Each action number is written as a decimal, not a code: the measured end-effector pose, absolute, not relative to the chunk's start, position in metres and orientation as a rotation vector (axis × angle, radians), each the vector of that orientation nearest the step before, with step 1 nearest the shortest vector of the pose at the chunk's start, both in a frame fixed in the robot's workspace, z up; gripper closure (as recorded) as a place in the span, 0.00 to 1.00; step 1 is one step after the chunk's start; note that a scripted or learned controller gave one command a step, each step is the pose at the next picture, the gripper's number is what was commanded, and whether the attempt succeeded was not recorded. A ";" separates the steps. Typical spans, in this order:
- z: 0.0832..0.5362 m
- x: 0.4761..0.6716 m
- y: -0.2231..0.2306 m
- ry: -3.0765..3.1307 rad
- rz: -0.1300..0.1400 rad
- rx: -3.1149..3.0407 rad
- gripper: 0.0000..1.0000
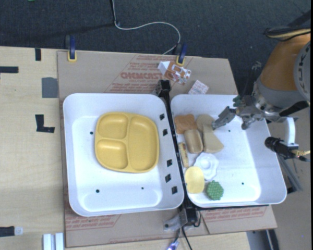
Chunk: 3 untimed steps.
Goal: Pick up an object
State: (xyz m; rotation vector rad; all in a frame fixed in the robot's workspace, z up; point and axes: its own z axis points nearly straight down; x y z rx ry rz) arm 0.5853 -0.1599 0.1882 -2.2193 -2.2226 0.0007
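The gripper (235, 117) is seen above the right bin (250, 191), fingers spread and nothing held — the food pieces (201, 139) lie just left. Red print on the cardboard (120, 72) cannot be read.

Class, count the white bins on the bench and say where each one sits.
2. The left bin holds a yellow divided plate. The right bin, touching it, holds a cluster of small food items along its left side.

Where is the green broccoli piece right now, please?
The broccoli lies in the right bin, near its front edge, just right of a round yellow piece.
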 end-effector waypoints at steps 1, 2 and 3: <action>0.082 0.610 -0.133 -2.224 0.002 -2.218 0.00; 0.086 0.657 -0.103 -2.230 0.004 -2.221 0.00; 0.086 0.637 -0.115 -2.222 0.000 -2.223 0.00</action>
